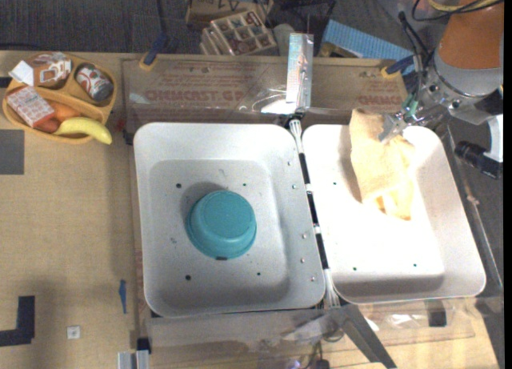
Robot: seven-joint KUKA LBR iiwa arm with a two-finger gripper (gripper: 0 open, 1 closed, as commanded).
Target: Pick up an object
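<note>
- The gripper (398, 124) is at the top of the right bin (460, 275), near its 1 o'clock corner.
- A pale yellow cloth (380, 171) lies in that bin, in its upper half. It is floppy and a bit crumpled.
- The cloth is long and runs from 12 o'clock down to 6 o'clock, leaning a little toward 5 o'clock.
- The top edge of the cloth looks pulled up toward the jaws, like a little tent. The rest of it lies at 7 o'clock from the jaws.
- It looks like the jaws have pinched the top corner of the cloth, but the spot is small and blurry, so I cannot tell for sure if they are wide, narrow, or holding it.
- The arm (472, 27) comes in from the 2 o'clock side, with its orange band up high and the wrist tipped down toward the bin.
- A teal bowl (222, 223) sits upside down in the left bin (156, 147), well apart from the jaws, at about 8 o'clock from them.
- The cloth is much nearer than the bowl, so I think the cloth is the thing to pick.
- I think the next move is to go straight up. A floppy cloth can slip out if only a small bit is pinched.
</note>
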